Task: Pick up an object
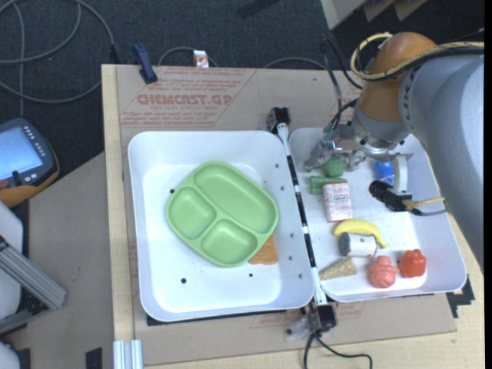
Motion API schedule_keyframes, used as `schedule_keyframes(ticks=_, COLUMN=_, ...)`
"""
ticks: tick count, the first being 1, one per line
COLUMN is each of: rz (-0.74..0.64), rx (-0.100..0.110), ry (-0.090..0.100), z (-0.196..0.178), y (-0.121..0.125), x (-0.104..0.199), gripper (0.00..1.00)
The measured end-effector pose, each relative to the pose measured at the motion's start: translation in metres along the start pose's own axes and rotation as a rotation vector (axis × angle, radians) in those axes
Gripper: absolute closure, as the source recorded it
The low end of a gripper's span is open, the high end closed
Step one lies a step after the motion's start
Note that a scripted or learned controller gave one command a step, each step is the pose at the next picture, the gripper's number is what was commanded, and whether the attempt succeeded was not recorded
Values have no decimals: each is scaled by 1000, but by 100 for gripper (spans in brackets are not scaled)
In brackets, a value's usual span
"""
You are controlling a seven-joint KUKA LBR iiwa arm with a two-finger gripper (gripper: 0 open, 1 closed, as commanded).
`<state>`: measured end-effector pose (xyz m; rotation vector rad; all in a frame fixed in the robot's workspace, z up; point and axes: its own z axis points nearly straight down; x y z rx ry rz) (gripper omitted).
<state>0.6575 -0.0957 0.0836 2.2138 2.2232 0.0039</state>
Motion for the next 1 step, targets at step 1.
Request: schedule_keyframes(ticks=1, rz=2, rx=-1, ry=0, z=-13, y=0, x=-1, gripper=100)
